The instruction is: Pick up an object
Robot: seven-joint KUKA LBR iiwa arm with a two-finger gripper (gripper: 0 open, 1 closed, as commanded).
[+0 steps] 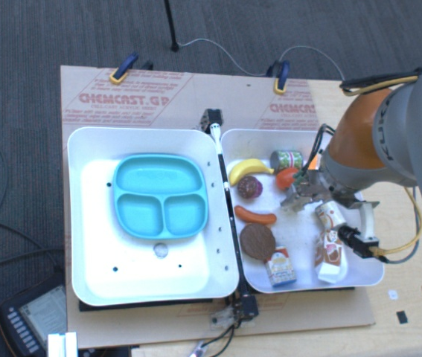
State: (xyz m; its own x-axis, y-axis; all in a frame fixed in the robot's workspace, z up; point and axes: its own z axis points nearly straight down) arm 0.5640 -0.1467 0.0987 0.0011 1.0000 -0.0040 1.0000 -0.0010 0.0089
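Arm (pixel 378 136) nearest the lens, grey with orange band, bulking in from the right over the right bin (pixel 359 280). Wrist angled down so the claw (pixel 298 197) sits low among the clutter, near the bin's upper middle. Whether the claw is released or clenched I cannot tell; the wrist hides it.

Counter (pixel 121 99): brown board clamped at the back edge, presumably to stop the bins sliding.

Left bin (pixel 80 199) carries a blue divided plate (pixel 161 197), probably a drop-off spot.

Right bin holds the candidates, loosely scattered so each can be reached alone: carton (pixel 330 257) at lower right, brown round cookie (pixel 257 241), small box (pixel 280 268) just beside it, banana (pixel 245 170), green can (pixel 287 159), sausage (pixel 256 216), dark plum (pixel 250 188), red item (pixel 287 175).

Judgement: the red item lies closest to the claw, so it is the likely target. Nothing is visibly lifted.
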